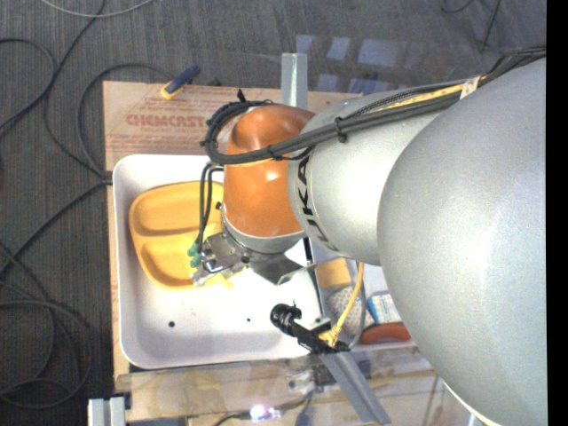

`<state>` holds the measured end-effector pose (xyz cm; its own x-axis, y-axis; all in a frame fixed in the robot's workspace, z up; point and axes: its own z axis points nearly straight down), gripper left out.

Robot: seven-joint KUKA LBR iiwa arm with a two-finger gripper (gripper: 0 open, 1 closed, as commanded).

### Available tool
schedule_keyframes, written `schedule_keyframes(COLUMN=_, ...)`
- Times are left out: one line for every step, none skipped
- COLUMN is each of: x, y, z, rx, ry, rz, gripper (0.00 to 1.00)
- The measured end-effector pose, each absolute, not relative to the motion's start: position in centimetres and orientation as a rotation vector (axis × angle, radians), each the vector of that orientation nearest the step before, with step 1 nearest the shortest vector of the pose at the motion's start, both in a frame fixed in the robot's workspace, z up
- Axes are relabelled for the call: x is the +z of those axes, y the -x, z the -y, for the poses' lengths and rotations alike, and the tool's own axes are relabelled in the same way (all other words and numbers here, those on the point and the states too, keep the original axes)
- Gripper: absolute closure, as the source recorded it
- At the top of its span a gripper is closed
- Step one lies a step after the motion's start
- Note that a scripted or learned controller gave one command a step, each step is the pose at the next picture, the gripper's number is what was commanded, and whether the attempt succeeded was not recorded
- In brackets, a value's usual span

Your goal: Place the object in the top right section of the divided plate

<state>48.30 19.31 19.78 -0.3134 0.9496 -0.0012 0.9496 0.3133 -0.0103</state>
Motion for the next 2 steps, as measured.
schedule_keyframes(x=26.6, y=-50.6, z=-13.9, rx=0.015, ry=2.137, rz=2.303, gripper=1.00)
schedule_keyframes(x=21.3, y=-48.4, z=-18.8, rx=0.014, ry=1.946, rz=2.461, gripper=1.00)
